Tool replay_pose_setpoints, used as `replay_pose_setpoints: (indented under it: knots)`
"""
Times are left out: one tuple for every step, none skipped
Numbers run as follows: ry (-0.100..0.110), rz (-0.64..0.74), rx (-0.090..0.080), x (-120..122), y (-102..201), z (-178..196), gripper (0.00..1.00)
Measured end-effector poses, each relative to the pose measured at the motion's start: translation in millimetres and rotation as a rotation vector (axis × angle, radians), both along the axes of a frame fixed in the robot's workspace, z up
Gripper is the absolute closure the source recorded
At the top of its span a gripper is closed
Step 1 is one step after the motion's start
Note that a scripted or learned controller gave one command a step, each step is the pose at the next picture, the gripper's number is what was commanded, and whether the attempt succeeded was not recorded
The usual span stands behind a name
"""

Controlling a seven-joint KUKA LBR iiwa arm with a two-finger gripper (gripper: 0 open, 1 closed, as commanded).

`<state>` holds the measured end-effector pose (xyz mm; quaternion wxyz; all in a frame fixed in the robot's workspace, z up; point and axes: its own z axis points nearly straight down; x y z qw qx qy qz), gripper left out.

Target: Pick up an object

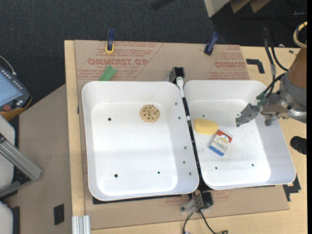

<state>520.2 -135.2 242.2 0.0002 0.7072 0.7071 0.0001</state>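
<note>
A round brown cookie (149,113) lies in the left bin (97,145), toward its back. In the right bin (273,165) a pale yellow lump (206,126) sits near the left wall. A small red, white and blue box (220,143) lies just in front of the lump. My gripper (257,118) hangs over the right part of the right bin, to the right of both items and apart from them. Its fingers (245,116) are spread open with nothing between them.
A black divider strip (187,130) runs between the two bins. The bins rest on a cardboard sheet (146,57) held by clamps (110,42) at the back. A green scrap (107,73) lies behind the left bin. Cables (269,57) hang near the arm.
</note>
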Motion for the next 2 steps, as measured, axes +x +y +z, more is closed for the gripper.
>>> replay_pose_setpoints:
  knots:
    - [0.006, 0.003, 0.003, 28.2, 23.8, -65.7, 0.00]
    - [0.005, -0.001, 0.002, 26.9, 24.2, -162.6, 0.00]
